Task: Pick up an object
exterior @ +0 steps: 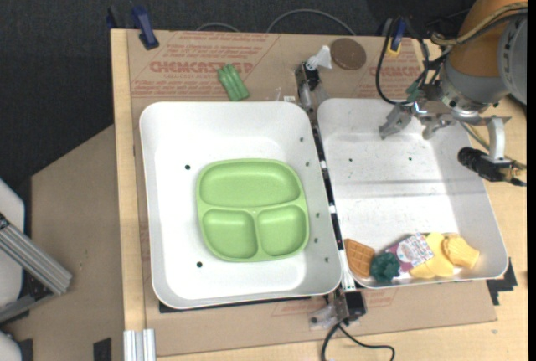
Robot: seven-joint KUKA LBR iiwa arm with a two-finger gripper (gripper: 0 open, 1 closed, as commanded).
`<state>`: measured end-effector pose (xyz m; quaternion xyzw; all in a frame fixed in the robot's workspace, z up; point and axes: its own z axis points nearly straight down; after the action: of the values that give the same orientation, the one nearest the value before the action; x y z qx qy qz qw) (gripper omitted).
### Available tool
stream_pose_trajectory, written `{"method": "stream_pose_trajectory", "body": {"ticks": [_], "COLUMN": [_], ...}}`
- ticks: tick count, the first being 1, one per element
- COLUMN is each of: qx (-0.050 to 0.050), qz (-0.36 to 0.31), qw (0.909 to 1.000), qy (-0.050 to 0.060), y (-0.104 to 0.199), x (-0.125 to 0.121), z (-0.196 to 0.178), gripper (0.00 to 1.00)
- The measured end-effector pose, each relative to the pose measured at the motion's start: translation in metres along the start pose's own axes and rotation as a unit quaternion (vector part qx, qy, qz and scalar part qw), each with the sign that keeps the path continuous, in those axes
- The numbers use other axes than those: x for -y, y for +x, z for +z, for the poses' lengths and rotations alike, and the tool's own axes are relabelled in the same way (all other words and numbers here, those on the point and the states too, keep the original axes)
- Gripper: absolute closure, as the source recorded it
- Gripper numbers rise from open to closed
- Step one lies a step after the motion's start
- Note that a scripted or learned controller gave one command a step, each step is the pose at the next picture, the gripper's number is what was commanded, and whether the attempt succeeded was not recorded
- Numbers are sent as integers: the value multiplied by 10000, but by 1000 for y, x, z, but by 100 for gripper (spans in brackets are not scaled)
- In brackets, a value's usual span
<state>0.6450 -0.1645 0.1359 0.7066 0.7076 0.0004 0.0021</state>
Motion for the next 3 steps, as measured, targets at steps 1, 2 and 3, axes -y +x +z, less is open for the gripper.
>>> {"method": "stream_pose_trajectory", "body": {"ticks": [1, 2, 3], "qx": [3, -78, -87], "qz": [18, 1, -7], "qw": [10000, 10000, 9999], "qy": [9, 60, 89], "y": [-38, -54, -53], "x": [-9, -19, -21], "z": [31, 49, 51], "gripper": [0, 0, 0]}}
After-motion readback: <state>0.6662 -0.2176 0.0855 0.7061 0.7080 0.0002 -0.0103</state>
